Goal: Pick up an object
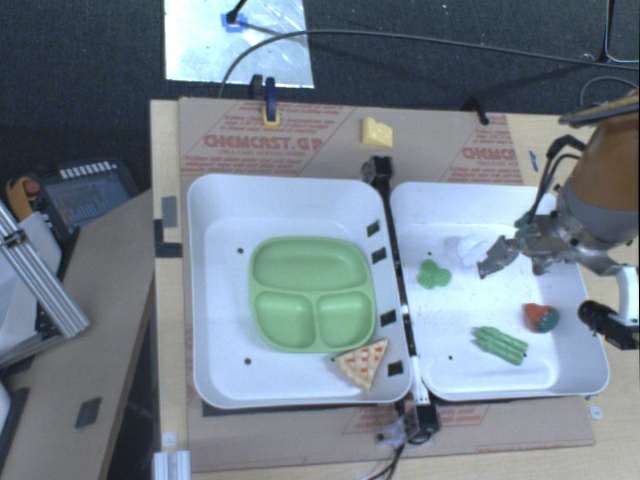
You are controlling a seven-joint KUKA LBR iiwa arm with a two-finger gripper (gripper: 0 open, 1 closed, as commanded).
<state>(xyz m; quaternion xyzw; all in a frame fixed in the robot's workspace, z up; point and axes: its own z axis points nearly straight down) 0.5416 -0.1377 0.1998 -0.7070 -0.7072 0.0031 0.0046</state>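
Two shallow white bins sit side by side on the counter (165, 268), which is lined with brown cardboard. The left bin (215, 268) carries a pale green divided tray (312, 293) near its middle, and a toy pizza slice (362, 364) lies just off the tray's lower right corner, close to the bin's front wall. Above the bins, on the cardboard, rests a small yellow block (377, 132).

The right bin (480, 383) holds the loose items. A small green toy with rounded lobes (434, 274) lies near its left wall. A crumpled white piece (470, 249) sits just up and to the right of it, hard to tell apart from the bin floor. Lower down, a ridged green toy vegetable (500, 344) lies at a slant, and a red toy with a green top, like a strawberry (541, 317), sits to its upper right.

The gripper (497, 259) reaches in from the right, above the bin floor beside the white piece; whether its jaws are spread or pressed together cannot be told from here, and nothing shows between them.
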